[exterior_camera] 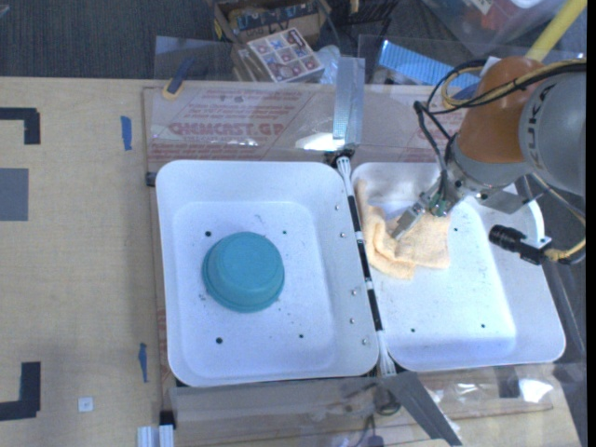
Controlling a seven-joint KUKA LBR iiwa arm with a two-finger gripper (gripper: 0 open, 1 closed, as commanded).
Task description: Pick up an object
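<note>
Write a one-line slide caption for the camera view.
Arm's tool over a yellow cloth in the right bin; a teal bowl sits in the left bin.

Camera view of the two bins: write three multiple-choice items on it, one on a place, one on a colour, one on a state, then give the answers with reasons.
1. Where does the teal bowl lie?
A. In the left bin
B. In the right bin
C. On the bench outside the bins

2. What colour is the cloth?
A. Red
B. Pale yellow
C. Black

3. How does the bowl stand?
A. On its side
B. Rim up, with something inside
C. Upside down, base on top

Answers:
1 A, the bowl rests near the middle of the left bin's floor.
2 B, the crumpled cloth in the right bin is pale yellow, and the end effector is right at it.
3 C, its flat closed base faces the camera and no hollow shows.
</note>
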